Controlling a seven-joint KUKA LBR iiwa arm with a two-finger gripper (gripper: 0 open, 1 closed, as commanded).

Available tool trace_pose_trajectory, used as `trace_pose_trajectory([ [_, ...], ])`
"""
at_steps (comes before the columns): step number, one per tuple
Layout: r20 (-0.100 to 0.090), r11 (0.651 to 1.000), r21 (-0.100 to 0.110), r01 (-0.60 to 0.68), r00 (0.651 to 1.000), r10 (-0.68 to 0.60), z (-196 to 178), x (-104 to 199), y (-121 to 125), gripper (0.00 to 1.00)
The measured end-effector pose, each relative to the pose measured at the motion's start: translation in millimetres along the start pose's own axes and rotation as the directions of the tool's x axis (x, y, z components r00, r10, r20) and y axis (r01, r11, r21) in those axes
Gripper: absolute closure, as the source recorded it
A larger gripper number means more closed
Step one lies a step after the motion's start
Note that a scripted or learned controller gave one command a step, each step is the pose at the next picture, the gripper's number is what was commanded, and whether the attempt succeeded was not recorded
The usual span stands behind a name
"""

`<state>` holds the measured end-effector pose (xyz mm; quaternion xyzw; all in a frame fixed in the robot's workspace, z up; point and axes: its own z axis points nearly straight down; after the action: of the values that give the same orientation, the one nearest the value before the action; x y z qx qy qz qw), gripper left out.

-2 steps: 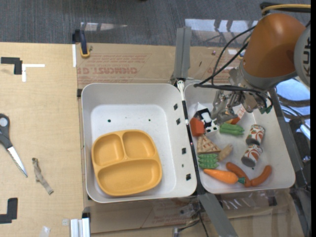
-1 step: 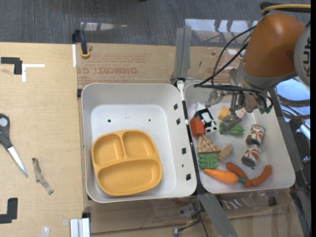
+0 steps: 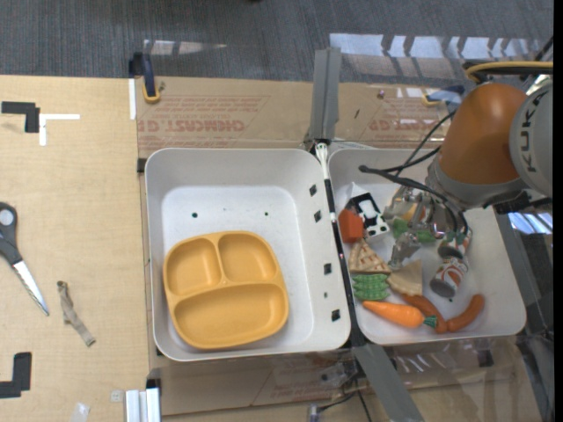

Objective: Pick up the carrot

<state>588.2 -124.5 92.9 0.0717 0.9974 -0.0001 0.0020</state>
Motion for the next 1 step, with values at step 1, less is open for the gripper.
trace_pose_trajectory([
  [1,0.003,0.989,0.0,0.146,0.989,-0.146,-0.7,-62.3,-8.8,0.0],
])
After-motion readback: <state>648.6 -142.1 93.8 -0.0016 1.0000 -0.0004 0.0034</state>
